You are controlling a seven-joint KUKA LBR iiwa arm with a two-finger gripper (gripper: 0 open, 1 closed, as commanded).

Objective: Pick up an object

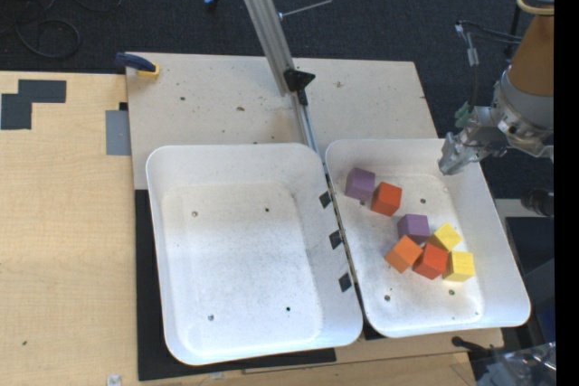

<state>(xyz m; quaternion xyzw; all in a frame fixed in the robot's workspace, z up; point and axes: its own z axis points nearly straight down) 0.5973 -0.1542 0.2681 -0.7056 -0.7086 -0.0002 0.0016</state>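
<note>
Several small cubes lie in the right bin (493,303). A purple cube (360,184) and an orange-red cube (386,199) sit together near its far left. Closer to me, a cluster holds a purple cube (414,227), an orange cube (403,253), a red cube (431,261) and two yellow cubes (446,238) (461,266). My gripper (450,160) hangs over the bin's far right corner, apart from all the cubes, with nothing seen between its fingers.
The left bin (167,285) lies beside the right one, with black clips along the shared edge. A slanted aluminium bar (267,23) rises behind the bins. Cables lie on the dark floor at the back.
</note>
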